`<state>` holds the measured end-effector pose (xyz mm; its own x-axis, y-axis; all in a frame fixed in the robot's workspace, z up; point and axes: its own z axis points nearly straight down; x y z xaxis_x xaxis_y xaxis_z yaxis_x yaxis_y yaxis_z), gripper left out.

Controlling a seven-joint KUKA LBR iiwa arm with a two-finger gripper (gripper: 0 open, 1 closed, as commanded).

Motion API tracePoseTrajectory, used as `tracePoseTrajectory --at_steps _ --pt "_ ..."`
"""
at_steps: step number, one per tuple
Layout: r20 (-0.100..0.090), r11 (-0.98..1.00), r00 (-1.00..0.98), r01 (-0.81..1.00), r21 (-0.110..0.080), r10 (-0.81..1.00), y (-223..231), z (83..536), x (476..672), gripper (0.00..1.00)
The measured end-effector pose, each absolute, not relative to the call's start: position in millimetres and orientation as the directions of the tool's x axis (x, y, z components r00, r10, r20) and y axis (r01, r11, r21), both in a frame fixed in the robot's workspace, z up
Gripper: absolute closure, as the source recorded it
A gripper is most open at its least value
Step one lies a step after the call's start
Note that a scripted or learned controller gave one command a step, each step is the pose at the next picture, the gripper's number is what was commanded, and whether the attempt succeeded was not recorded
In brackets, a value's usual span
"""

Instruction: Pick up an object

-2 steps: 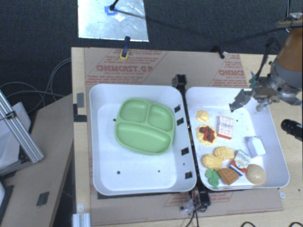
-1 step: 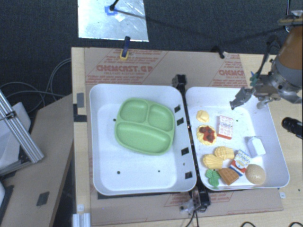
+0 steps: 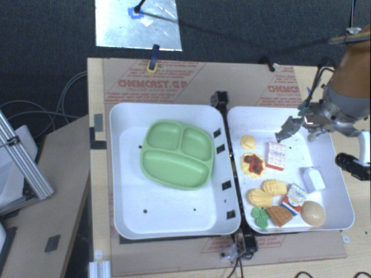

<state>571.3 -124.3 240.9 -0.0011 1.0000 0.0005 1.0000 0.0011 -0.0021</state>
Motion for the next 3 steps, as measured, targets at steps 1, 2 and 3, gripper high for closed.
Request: tracePoseTrajectory --at_steps 1,2,3 --pt "0.001 0.001 -0.001 1.000 -0.002 1.000 -119 181 576.3 0.00" --pt "0.001 0.001 -0.001 1.000 -0.003 1.000 -123 135 569.3 0.00" --pt "-0.001 0.001 -0.001 1.000 0.008 1.000 -124 91 573.2 0.00"
